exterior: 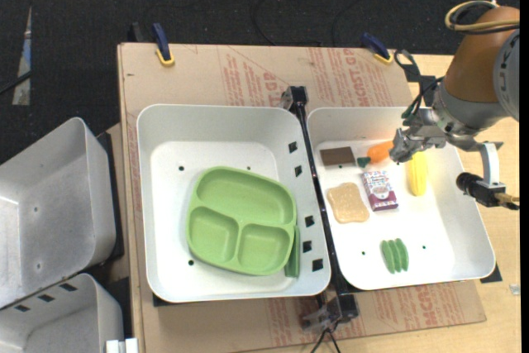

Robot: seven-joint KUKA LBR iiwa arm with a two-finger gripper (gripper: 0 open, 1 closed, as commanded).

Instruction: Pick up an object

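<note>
The right bin holds a brown block, an orange piece, a small purple-and-white box, a slice of bread, a yellow corn cob and a green pea pod. My gripper hangs over the bin's back part, right beside the orange piece and just above the corn cob. Nothing shows between its fingers.
The left bin holds a green divided tray. A black divider runs between the two bins. Blue-and-yellow clamps sit on the board's back edge. More white bins stand off the bench at left.
</note>
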